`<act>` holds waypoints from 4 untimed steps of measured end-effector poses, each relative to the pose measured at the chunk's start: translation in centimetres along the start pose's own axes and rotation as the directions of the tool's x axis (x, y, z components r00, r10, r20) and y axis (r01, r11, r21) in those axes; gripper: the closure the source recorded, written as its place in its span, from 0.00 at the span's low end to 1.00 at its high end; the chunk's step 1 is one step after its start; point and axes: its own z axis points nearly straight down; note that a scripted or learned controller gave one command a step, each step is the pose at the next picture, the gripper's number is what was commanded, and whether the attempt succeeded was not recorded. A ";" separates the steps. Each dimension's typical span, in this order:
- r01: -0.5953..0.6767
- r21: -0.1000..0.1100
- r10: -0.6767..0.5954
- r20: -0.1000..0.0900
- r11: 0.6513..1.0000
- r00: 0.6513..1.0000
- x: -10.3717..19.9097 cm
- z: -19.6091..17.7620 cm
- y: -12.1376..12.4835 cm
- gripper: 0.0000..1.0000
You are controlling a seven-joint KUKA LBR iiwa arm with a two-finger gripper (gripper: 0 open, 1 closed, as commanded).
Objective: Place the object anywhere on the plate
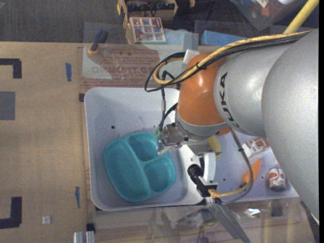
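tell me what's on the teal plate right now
The teal plate shows bare compartments. Its upper right edge is covered by the end effector, so anything there is hidden.

Cardboard box point(147, 1) beyond the bench, small can point(277, 178) (white, red-marked) in the right bin point(263, 194)

My bench point(40, 151) is a pale wood surface with black corner marks and short blue tape strips at its left side. Two shallow white bins rest directly on it, side by side: the left bin point(96, 115) and the right bin point(263, 194) (largely covered by my arm). A reddish patterned board point(119, 65) lies flat just behind the left bin.
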 end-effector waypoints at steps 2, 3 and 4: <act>0.286 -0.005 -0.286 0.002 0.958 0.958 5.5 -5.6 6.9 1.00; 0.077 0.002 -0.077 0.001 0.997 0.997 8.3 -3.4 1.6 1.00; 0.094 -0.001 -0.094 0.000 0.996 0.996 8.7 4.3 0.1 1.00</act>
